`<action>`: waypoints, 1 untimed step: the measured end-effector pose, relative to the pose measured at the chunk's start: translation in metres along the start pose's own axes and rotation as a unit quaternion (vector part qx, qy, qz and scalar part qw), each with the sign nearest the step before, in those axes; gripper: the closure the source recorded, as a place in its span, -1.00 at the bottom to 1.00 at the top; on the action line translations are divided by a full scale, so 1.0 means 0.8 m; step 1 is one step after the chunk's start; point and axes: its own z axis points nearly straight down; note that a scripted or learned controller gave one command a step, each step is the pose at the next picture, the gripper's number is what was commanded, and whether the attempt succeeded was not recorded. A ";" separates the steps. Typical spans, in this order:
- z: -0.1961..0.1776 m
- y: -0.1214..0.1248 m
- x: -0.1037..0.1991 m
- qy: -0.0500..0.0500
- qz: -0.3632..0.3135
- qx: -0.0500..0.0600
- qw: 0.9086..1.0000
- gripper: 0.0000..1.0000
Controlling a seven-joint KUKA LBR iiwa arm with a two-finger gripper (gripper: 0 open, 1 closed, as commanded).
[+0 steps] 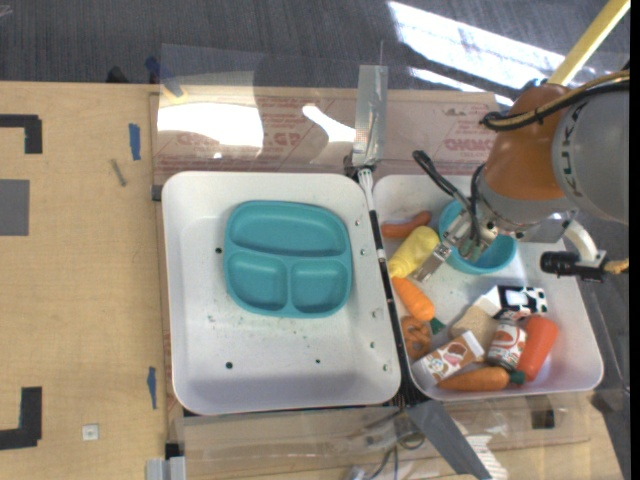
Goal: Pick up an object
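The gripper (447,251) hangs low in the right bin (585,363), just beside the yellow toy (413,251) and in front of the small teal bowl (490,255). Whether it is released or clenched I cannot tell; the tips blur into the clutter. To grasp well, it should centre over the yellow toy and avoid the bin wall. The arm (535,158) reaches in from the right, wrist bent steeply downward.

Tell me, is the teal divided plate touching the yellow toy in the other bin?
Apart. The camera view shows the teal plate in the left bin and the yellow toy beyond the bin walls.
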 end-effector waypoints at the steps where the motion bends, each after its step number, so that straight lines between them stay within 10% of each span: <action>1: 0.003 0.003 -0.072 0.013 0.019 0.007 1.000 -1.00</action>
